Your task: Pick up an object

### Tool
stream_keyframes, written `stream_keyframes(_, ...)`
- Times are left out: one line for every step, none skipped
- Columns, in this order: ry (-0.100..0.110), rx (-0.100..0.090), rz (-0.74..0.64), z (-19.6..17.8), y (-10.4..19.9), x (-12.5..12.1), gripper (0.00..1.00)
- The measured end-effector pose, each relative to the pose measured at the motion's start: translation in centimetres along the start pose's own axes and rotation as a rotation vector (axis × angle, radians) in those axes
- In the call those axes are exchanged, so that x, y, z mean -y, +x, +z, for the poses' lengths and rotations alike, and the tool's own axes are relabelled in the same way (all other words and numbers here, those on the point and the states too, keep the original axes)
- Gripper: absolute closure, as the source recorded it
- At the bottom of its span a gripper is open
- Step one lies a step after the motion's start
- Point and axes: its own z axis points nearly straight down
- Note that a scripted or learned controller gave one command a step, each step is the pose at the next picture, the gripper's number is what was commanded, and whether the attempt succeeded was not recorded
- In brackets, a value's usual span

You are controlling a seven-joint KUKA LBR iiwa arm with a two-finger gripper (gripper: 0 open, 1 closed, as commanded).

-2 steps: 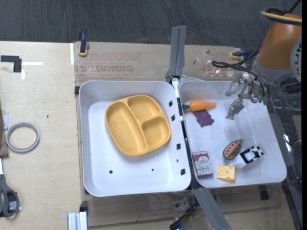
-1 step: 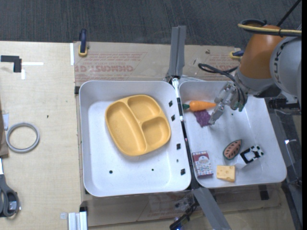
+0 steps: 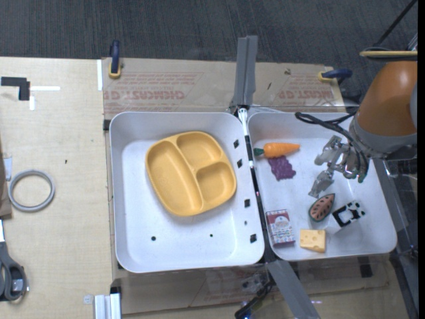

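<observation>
left bin [image 3: 126, 198]: white, shallow; holds a yellow divided plate [image 3: 191, 172], three compartments, lying flat and skewed, nothing in the compartments.
right bin [image 3: 372, 241]: white, same type, touching the left bin along the centre divider.
right bin contents: toy carrot [image 3: 281, 149] at the upper left, lying sideways, green end toward the divider; purple grapes [image 3: 283, 168] just below it; red box [image 3: 279, 227] at the lower left near the divider; cheese wedge [image 3: 313, 240] just right of the box; watermelon slice [image 3: 321, 207] mid-bin, tilted; black-and-white block [image 3: 348, 214] just right of the slice.
pincer [image 3: 325, 178]: over the right bin, above the watermelon slice; fingers spread, nothing between them.
arm [image 3: 388, 105]: grey with orange band, comes in from the right over the right bin's upper right corner.
task objects: all still lying in the right bin, none lifted.
bench [image 3: 60, 258]: light wood; cardboard sheet [image 3: 172, 88] with red print under the top of the bins.
bench left side: grey tape ring [image 3: 30, 190] lying flat, well apart from the bins; scissors [image 3: 10, 278] at the lower left edge; black bracket [image 3: 16, 85] at the upper left.
clamps: blue-handled clamp [image 3: 115, 57] at the cardboard's upper left corner, another [image 3: 335, 76] at the upper right.
grey post [image 3: 246, 72]: runs up from the divider between the bins.
floor [image 3: 199, 12]: dark carpet beyond the bench.
</observation>
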Motion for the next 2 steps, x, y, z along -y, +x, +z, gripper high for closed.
stream_keyframes(0.000,-0.001,0.209,-2.3,3.3,-1.0,0.00)
stream_keyframes(0.004,-0.001,1.099,2.9,-5.7,-4.3,0.00)
